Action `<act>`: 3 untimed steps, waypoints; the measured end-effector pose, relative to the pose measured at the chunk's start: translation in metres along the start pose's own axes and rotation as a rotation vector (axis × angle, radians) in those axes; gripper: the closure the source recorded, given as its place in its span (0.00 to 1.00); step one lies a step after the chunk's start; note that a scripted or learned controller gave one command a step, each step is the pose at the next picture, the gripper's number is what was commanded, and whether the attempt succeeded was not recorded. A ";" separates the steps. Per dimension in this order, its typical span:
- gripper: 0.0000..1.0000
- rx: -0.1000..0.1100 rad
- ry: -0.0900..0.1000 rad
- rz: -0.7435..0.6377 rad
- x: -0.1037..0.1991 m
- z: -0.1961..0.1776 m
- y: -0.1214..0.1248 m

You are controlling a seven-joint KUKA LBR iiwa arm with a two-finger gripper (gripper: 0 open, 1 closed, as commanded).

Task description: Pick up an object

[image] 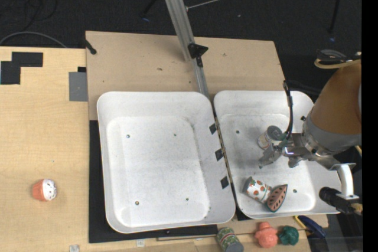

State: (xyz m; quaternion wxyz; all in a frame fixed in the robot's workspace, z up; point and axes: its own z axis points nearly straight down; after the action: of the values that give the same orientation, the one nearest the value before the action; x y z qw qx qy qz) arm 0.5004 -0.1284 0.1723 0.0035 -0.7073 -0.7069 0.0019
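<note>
Patterned cup lies tipped beside a ridged shell; whether the gripper grasps anything is unclear.

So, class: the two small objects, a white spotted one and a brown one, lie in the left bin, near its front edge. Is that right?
Not quite. The camera view shows the white spotted object and the brown object in the right bin, not the left. They do lie near its front edge.

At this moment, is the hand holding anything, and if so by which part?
It cannot be told. The hand is low in the right bin, apart from the white spotted cup and the brown piece beside it.
</note>
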 end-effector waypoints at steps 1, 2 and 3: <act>0.00 0.001 0.000 0.000 -0.007 0.055 0.005; 1.00 -0.002 -0.001 0.005 -0.009 0.042 0.006; 1.00 -0.009 -0.002 -0.001 -0.010 0.000 0.008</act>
State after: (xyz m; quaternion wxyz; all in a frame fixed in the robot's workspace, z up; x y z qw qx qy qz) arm 0.5082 -0.1381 0.1718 -0.0004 -0.7069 -0.7074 -0.0004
